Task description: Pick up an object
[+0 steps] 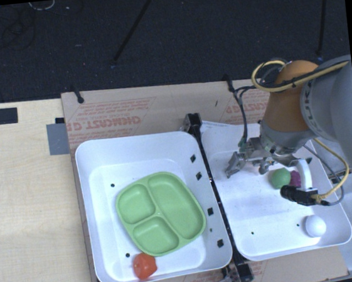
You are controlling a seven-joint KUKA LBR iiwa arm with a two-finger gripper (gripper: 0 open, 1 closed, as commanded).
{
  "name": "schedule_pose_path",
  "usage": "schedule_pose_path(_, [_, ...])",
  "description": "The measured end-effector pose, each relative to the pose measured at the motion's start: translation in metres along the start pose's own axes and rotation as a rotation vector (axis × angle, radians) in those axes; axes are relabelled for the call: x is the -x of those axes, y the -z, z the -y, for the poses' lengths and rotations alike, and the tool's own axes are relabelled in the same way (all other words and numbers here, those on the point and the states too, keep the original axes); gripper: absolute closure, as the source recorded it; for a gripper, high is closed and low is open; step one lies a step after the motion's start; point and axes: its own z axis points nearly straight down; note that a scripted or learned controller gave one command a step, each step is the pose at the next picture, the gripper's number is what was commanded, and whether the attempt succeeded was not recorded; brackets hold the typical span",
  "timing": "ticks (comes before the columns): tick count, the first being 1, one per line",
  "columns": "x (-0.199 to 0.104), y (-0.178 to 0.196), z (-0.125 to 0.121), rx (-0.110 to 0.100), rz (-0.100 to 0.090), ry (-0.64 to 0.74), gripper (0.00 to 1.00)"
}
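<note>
Two white bins sit side by side on the bench. Left bin: one green divided tray, one orange-red object just beside the tray's near corner. Right bin: one green ball with a pink-purple item touching its right side, and one white ball near the front right corner.

Gripper: low over the right bin's upper part, metal fingers splayed toward the divider, the green ball just beside it to the right and apart from it. Jaws: they look moderately spread with nothing between them; they hold no object.

Step in hand, as judged: approach, no grasp made. Nearest candidate is the green ball. To do it well, centre the jaws over the ball, straddle it clear of the pink-purple neighbour, descend to the bin floor, then close.
</note>
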Motion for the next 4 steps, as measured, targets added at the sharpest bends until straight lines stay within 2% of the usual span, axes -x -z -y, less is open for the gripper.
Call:
schedule_pose_path(1, [0.001, 0.013, 0.0, 0.002, 0.0, -0.004, 1.0])
schedule_pose_path(2, [0.001, 0.057, -0.007, 0.008, 0.001, -0.003, 1.0])
schedule_pose_path(4, [0.008, 0.167, 0.01, 0.009, 0.002, -0.007, 1.0])
